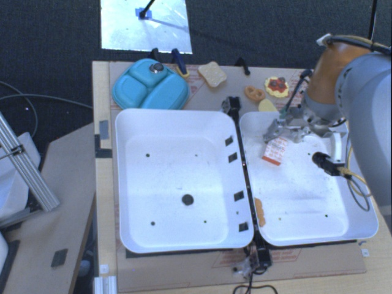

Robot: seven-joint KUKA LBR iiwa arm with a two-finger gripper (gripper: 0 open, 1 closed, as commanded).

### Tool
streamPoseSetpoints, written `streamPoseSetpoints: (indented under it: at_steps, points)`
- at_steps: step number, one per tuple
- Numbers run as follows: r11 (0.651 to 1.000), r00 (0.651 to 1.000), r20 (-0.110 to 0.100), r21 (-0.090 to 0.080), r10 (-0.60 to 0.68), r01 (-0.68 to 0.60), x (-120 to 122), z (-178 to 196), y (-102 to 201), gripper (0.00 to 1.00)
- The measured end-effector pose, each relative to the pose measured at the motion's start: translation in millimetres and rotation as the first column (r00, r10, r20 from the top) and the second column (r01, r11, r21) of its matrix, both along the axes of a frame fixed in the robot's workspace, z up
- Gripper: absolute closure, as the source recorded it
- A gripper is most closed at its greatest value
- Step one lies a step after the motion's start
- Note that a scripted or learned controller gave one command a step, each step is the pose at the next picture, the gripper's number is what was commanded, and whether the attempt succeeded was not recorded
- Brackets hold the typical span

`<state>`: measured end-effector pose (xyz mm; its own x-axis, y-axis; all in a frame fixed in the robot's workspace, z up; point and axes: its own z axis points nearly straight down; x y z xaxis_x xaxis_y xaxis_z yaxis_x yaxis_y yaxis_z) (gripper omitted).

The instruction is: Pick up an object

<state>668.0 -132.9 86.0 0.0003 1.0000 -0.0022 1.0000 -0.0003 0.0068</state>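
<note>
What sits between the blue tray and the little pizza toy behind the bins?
In the camera view, a toast slice lies between the blue tray and the pizza toy, with a small pretzel-like piece nearer the pizza.

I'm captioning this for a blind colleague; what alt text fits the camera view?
A grey arm's gripper hangs over the right bin, just above a small white-and-red packet. The left bin holds a dark disc. Behind the bins lie a blue tray and toy foods.
</note>
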Motion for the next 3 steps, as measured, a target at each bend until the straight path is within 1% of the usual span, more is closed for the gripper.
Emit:
streamPoseSetpoints:
  at_steps: [1,2,3]
  points:
    - [1.000,1.000,-0.003,0.001,0.006,-0.006,-41,0,43,0.00]
    - [1.000,1.000,0.001,-0.002,-0.001,0.001,2,0,-14,0.00]
    - [1.000,1.000,-0.004,0.004,0.009,-0.009,-1,-1,41,0.00]
